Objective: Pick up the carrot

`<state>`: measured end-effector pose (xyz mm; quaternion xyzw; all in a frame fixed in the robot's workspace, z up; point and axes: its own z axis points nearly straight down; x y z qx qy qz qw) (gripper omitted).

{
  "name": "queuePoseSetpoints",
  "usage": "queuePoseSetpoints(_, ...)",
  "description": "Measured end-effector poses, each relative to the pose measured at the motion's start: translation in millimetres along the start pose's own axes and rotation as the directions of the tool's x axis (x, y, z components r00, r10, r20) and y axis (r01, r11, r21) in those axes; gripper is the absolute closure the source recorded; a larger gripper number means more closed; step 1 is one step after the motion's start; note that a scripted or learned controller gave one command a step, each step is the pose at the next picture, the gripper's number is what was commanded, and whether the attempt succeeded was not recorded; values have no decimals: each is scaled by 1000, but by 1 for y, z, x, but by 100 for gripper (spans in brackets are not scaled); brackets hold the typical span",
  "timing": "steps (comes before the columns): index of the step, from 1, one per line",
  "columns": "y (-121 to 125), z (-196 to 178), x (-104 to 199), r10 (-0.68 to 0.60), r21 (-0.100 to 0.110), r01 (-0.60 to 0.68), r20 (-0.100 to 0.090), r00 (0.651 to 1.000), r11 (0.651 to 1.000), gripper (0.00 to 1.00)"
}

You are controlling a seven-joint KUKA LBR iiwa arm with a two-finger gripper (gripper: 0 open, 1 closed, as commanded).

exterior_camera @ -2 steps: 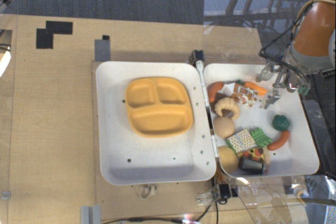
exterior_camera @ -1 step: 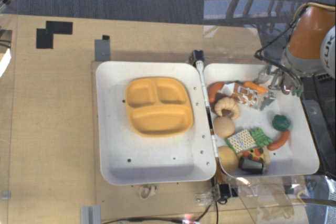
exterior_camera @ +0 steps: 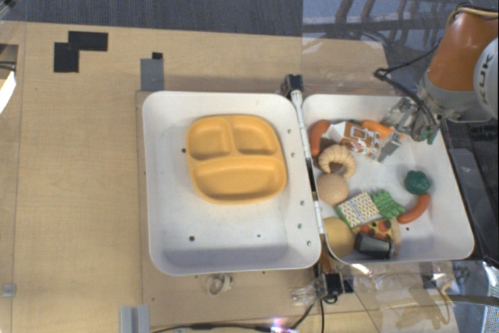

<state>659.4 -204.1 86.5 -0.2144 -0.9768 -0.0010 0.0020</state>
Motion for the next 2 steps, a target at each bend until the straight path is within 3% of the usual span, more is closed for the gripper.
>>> queuePoseSetpoints(1, 2, 0, -1, 297, 0, -297, -5, 955, 955, 0)
queuePoseSetpoints(2, 5, -15, -6, 290, -9, -290, 19, 957, 957, 100)
